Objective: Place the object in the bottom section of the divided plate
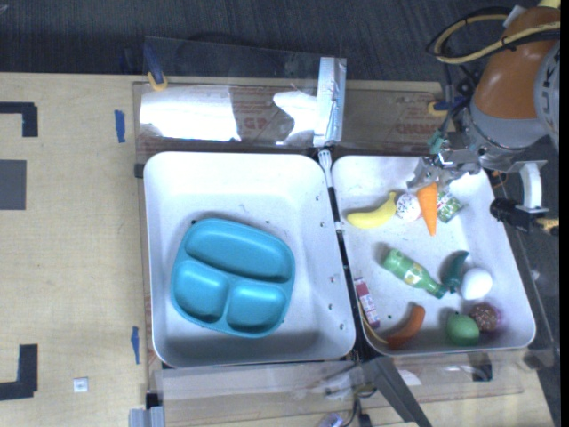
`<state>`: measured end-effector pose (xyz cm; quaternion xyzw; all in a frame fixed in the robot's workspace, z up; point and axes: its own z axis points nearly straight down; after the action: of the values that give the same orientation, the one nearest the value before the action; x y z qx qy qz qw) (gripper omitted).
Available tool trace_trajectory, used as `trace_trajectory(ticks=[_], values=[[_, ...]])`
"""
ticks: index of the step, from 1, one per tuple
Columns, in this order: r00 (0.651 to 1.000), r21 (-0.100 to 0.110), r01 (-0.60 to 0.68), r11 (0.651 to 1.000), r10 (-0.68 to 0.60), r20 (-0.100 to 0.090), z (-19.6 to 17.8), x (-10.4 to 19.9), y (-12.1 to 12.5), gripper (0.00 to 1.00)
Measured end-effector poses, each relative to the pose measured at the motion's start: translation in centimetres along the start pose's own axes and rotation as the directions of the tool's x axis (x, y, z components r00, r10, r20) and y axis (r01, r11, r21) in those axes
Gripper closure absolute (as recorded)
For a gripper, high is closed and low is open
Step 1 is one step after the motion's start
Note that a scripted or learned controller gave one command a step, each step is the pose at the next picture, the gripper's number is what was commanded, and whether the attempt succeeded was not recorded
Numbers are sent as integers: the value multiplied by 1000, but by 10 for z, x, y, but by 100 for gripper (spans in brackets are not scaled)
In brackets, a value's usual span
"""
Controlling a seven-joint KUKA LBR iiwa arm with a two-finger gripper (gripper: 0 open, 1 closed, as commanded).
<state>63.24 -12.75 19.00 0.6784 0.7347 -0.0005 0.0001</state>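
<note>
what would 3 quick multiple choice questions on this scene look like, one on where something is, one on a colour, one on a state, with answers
1. Where is the divided plate?
A. in the left bin
B. in the right bin
C. on the bench outside both bins

2. What colour is the divided plate?
A. red
B. blue
C. yellow

3. What state are the plate's sections in?
A. all three bare
B. the banana lies in one
C. the carrot lies in one

Answers:
1. A, the plate lies inside the left bin, apart from the toys.
2. B, it is light blue against the white bin.
3. A, nothing lies in its sections; the banana and carrot are in the right bin, with the gripper just above the carrot.
</note>
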Motion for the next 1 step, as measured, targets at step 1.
trace_trajectory(ticks=[1], values=[[998,-4,-62,998,62,-3,-46,125,25,100]])
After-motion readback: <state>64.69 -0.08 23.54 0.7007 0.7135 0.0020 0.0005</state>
